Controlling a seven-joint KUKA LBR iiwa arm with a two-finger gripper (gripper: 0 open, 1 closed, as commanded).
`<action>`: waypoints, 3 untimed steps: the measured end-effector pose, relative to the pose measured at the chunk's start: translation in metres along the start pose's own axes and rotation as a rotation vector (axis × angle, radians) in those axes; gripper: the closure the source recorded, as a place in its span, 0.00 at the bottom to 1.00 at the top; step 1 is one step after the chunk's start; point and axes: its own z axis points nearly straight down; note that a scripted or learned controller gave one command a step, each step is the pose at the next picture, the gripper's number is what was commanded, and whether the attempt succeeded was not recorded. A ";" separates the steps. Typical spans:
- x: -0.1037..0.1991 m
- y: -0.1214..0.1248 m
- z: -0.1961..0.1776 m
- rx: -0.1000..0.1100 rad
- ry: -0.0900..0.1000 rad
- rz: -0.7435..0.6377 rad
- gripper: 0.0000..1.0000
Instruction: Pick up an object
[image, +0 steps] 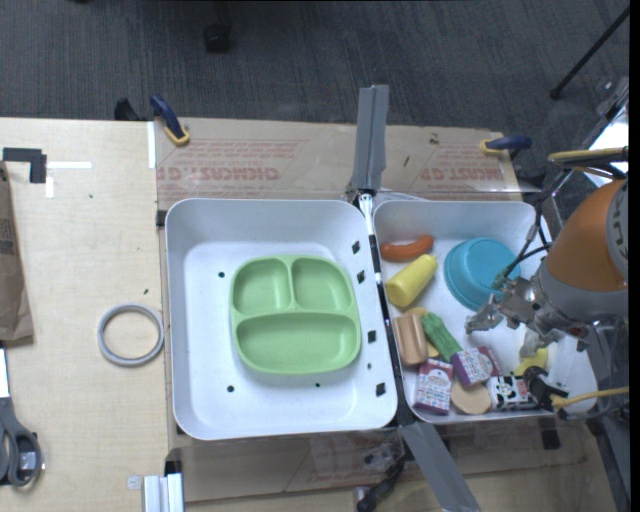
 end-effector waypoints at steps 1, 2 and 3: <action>0.057 0.050 -0.001 -0.001 -0.002 0.200 0.00; 0.097 0.054 -0.073 -0.003 -0.003 -0.069 0.00; 0.090 0.053 -0.031 -0.028 0.000 -0.301 0.00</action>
